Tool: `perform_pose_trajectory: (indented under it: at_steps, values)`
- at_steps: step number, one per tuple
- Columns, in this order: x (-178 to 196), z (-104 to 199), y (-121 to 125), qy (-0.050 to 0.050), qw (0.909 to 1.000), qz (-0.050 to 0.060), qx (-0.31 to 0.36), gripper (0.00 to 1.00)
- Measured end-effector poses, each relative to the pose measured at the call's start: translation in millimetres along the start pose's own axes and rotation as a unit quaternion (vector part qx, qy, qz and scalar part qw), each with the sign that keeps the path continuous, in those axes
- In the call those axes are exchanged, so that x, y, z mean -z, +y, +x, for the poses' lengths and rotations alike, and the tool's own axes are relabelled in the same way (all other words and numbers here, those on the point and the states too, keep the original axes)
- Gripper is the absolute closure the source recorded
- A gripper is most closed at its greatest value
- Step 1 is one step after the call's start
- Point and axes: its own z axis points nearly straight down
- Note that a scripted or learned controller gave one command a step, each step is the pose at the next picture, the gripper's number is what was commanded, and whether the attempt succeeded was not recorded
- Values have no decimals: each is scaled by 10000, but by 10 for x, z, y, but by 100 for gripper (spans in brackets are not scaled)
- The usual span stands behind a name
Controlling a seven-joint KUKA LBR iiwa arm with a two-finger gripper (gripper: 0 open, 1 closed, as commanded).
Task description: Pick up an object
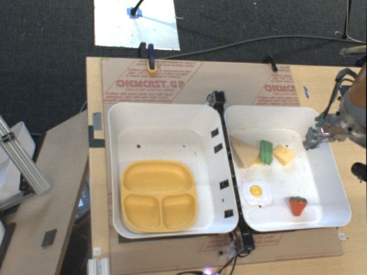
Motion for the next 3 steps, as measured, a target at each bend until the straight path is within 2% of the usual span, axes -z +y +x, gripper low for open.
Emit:
perform_pose_trajectory:
  at_steps: [1, 3]
  values:
    - [439, -26, 33, 1, 10000, 6, 3, 100]
    - [317, 838, -85, 18, 10000, 28, 23, 100]
